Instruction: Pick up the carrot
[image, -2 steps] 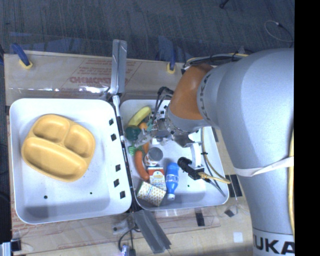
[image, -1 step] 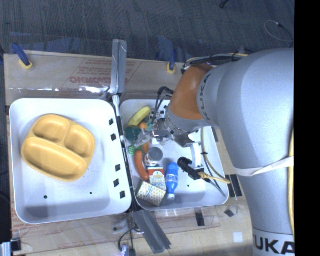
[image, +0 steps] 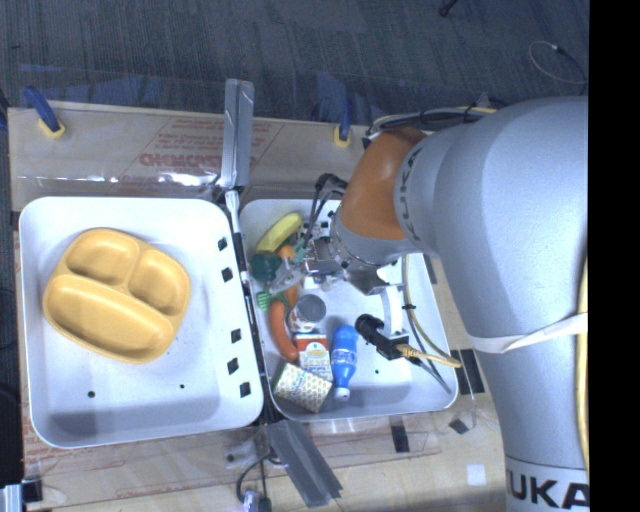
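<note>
We see the carrot (image: 282, 328) by the right bin's (image: 425, 395) left wall, gripper (image: 300, 255) just above its top end, can't tell its state

Glossy, seemingly plastic white bins (image: 40, 300)

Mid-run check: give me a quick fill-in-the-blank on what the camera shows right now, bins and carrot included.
1. The yellow divided tray lies in the ____ bin as the camera sees it.
2. The carrot lies in the right bin, near its ____ wall.
3. The blue bottle has a ____ cap.
4. The tool is over the ____ bin.

Missing words: left; left; white; right
</note>
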